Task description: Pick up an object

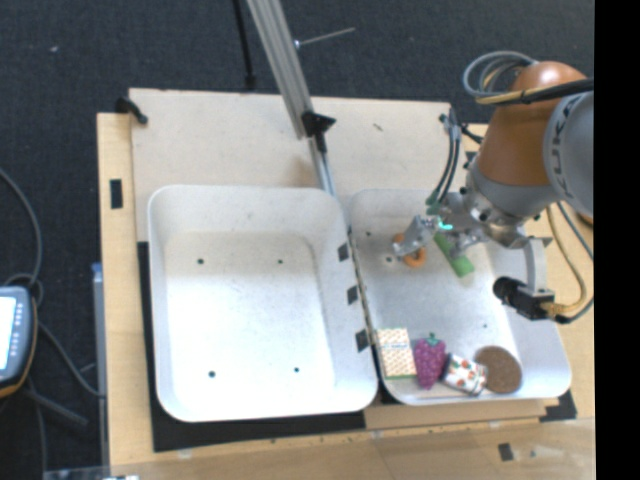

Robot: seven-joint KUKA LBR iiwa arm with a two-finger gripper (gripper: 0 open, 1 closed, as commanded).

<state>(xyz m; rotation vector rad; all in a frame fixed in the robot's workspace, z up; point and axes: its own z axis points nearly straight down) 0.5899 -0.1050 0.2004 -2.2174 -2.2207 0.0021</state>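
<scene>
A pale tan wooden bench (230,138) stands on dark carpet and bears two shallow white plastic bins side by side, touching along their inner edges. The larger left white bin (170,298) sits on a black mat (260,428) that shows along its near edge. The smaller right white bin (535,373) lies nearer the bench's right side.

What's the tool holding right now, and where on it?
Cannot be told: the tool sits low over a small orange object and a green stick-shaped piece; any hold is hidden.
</scene>
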